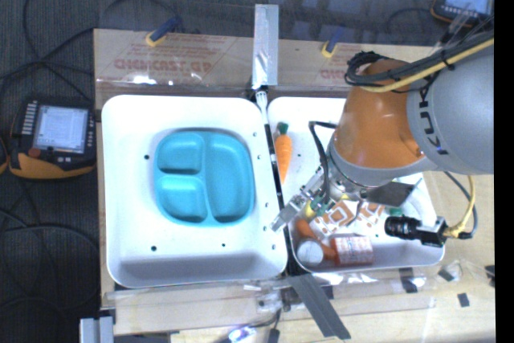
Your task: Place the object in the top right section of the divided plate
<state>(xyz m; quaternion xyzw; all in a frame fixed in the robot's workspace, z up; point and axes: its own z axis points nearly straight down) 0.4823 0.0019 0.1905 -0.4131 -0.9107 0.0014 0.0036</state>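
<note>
Lengthwise, the carrot (283, 153) runs up-down at centre frame, green top uppermost, tip toward the gripper (309, 205), whose grip cannot be told.

Two handheld pendants w/ screens: one (52, 136) left of bench, another (462, 0) top right.

the grey arm (462, 112) reaches in from the right, orange band (373, 124) above the wrist, gripper (309, 205) pointing down-left.
</note>
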